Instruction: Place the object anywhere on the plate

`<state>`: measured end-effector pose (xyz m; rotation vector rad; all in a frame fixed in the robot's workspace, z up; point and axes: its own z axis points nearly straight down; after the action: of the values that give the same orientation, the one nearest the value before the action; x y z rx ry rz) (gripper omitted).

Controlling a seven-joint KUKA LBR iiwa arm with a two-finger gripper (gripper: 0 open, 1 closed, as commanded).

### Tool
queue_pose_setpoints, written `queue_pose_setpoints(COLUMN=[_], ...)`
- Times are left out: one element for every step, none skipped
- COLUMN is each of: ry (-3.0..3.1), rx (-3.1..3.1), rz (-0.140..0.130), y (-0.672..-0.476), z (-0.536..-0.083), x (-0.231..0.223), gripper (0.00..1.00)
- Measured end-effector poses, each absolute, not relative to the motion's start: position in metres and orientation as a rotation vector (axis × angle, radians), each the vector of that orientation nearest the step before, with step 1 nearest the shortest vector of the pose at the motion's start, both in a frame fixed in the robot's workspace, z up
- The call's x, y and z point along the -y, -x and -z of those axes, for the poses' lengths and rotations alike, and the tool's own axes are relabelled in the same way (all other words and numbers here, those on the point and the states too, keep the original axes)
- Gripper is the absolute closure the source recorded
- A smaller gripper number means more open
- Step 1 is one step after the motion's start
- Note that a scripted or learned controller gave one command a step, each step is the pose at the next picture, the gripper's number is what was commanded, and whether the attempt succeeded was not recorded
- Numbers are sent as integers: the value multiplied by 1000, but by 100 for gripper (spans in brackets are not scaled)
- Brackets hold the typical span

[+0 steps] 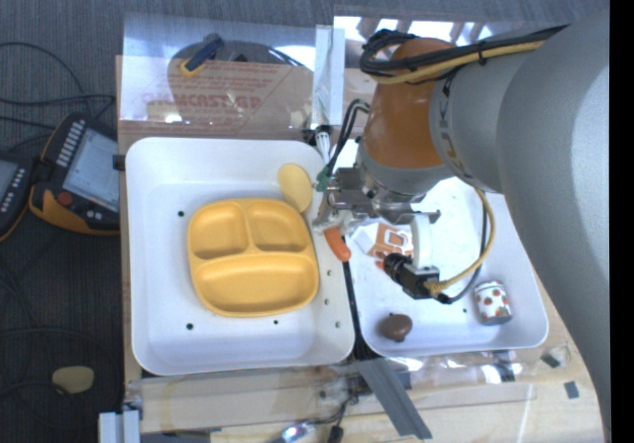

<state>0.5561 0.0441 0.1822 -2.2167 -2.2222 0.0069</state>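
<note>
A yellow divided plate [254, 258] lies in the left white bin [158, 332]. A pale yellow rounded object [294, 185] rests just off the plate's upper right corner. My gripper [333, 216] hangs over the wall between the two bins, close to the plate's right edge. A small orange piece [339, 247] sits right below it at the divider. Whether the gripper touches or holds that piece is hidden by the wrist.
The right bin [525, 332] holds a brown lump [396, 326], a red-and-white can [492, 302] and an orange-and-white item [393, 240]. A black cable [466, 273] loops from the wrist over that bin. A cardboard sheet [218, 94] lies behind the left bin.
</note>
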Motion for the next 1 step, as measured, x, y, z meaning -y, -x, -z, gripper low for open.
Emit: queue_pose_setpoints(ry=[2232], rx=[2230], rz=[23], y=[-561], z=[-106], x=[-118], gripper=[100])
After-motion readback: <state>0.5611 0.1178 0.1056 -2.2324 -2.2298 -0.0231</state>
